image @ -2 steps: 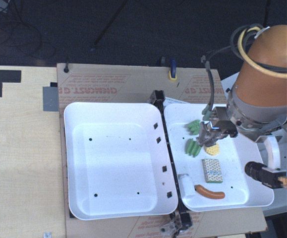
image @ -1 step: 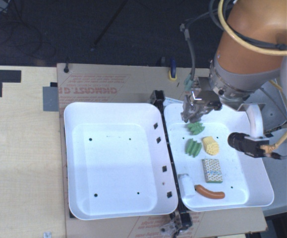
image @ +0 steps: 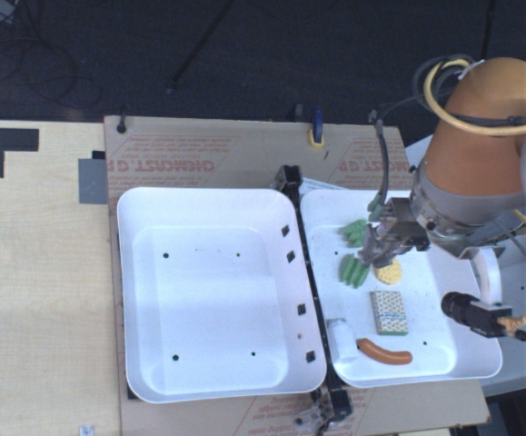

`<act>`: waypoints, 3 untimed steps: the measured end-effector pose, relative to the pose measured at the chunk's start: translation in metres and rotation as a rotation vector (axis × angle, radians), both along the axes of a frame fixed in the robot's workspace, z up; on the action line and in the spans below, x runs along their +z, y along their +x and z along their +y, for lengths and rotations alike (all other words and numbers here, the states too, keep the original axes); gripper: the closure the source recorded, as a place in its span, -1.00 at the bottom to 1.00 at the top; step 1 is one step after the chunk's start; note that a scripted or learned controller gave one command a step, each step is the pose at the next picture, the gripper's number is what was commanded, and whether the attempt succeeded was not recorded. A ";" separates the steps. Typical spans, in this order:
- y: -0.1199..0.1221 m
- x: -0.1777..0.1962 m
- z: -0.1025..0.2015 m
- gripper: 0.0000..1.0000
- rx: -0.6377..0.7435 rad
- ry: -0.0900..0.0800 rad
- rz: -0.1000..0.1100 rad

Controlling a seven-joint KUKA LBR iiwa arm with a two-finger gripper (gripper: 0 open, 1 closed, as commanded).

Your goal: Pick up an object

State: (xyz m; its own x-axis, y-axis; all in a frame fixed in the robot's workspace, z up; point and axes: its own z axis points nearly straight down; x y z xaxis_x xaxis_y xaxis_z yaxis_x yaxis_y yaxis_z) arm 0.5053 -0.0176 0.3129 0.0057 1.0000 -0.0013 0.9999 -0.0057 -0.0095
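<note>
Gripper [image: 378, 248] hangs low in the right bin [image: 467, 360], fingers hard to make out, so I cannot tell its state, between two green pieces [image: 354, 232] [image: 353, 270] and touching a yellow disc [image: 388, 273]. Nearer the front rim lie a patterned box [image: 389, 312] and a sausage [image: 384, 353], with bare floor around them; the left bin [image: 153, 209] sits alongside.

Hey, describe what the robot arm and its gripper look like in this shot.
The arm is bulky and rounded, with a wide orange band above a grey wrist section. A pale yellowish cable loops around its top, and a thin dark cable runs down toward the tool. The gripper is a small dark grey metal assembly.
</note>
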 end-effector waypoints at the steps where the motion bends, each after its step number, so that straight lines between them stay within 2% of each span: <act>1: -0.005 0.086 0.073 1.00 0.014 0.004 -0.014; 2: 0.034 0.042 0.108 1.00 0.009 0.000 -0.005; 3: -0.026 -0.049 0.066 1.00 0.001 -0.001 0.007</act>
State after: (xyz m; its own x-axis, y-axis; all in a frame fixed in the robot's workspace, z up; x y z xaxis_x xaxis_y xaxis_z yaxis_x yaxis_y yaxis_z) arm 0.4788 0.0481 0.2643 0.0050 1.0000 -0.0024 0.9998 -0.0051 -0.0167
